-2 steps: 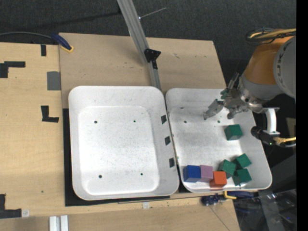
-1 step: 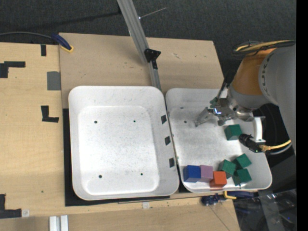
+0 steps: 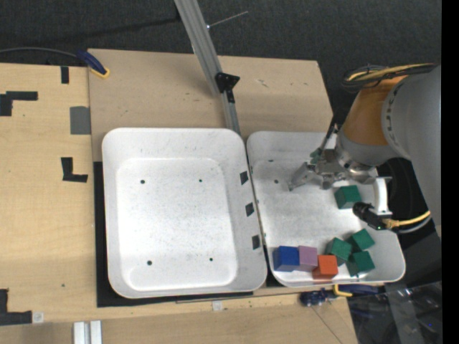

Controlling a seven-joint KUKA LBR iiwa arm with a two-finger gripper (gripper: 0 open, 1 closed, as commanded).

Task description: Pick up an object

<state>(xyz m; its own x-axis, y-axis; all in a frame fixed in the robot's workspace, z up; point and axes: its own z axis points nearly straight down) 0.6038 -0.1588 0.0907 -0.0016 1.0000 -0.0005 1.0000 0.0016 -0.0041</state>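
My gripper hangs over the upper middle of the right bin, open, with nothing between its fingers. One finger points down-left toward the bin floor. A green block lies just right of the gripper, apart from it. Along the bin's front edge sit a blue block, a purple block and an orange block. Three more green blocks cluster at the front right corner.
The left bin stands beside the right one, with small black clips on the shared rim. A slanted metal rail rises from behind the bins. Cables hang off the arm at the right.
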